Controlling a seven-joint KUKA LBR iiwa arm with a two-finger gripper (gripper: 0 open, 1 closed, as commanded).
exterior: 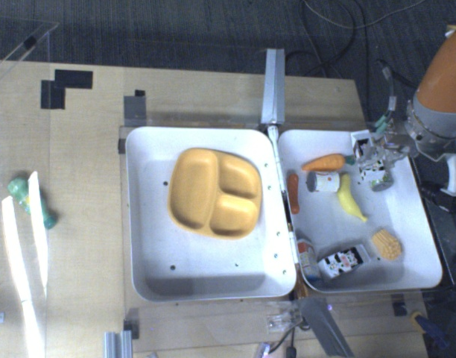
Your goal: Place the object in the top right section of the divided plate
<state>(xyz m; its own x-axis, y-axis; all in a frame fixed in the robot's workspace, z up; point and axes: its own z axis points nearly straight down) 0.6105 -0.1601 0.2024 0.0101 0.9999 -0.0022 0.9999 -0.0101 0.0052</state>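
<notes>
Gripper (375, 171) hovers over the right bin (418, 271) near the carrot (324, 162), grip state unclear; it should descend squarely before carrying anything to the divided plate (214, 192).

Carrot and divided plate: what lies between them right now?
In the camera view, the red sausage and the bins' divider rim lie between the carrot and the yellow divided plate.

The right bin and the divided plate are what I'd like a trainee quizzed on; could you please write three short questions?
1. True or false: the divided plate lies in the left bin.
2. Which lies nearest the gripper: (a) the carrot, (b) the corn cob, (c) the plate?
3. Fill in: the banana lies in the ____ bin.

Key: 1 true; 2 a; 3 right.
</notes>
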